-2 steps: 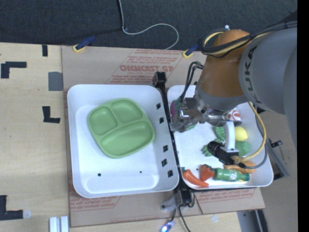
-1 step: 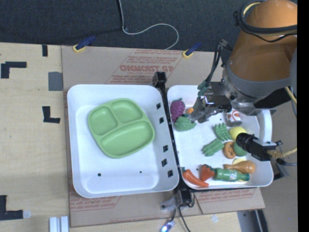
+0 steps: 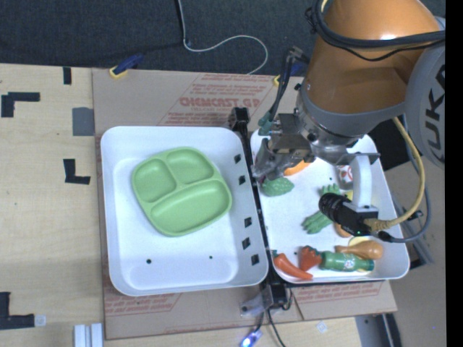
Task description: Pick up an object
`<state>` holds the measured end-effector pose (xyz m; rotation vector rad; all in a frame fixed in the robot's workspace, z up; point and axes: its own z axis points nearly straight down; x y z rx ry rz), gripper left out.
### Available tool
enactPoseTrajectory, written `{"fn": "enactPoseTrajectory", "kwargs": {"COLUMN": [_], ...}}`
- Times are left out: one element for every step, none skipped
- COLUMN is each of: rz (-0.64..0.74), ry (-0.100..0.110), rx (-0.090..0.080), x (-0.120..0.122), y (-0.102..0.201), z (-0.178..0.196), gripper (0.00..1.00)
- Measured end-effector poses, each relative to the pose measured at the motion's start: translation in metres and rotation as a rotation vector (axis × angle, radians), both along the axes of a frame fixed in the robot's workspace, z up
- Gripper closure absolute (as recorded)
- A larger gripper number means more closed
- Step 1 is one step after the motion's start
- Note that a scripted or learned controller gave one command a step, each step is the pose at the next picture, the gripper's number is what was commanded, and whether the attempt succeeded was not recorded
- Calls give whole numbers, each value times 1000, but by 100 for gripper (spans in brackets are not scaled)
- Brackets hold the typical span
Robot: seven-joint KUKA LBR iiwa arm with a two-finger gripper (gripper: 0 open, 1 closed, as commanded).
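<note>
Gripper [image 3: 269, 163] low in rt bin [image 3: 288, 226], just above green toy [image 3: 277, 187], open/closed can't tell

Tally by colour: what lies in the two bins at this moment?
Green: 4 (plate, lump, leafy piece, long piece)
Orange: 2 (back piece, front piece)
Red: 2 (curved piece, stubby piece)
Total: 8 visible
</note>
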<state>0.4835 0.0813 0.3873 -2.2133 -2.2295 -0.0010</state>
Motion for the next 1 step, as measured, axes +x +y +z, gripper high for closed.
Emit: {"fn": "enactPoseTrajectory", "kwargs": {"rz": [-4], "ry": [1], "rx": [0], "x": [0], "y": [9], "z": [30], "gripper": [100]}}
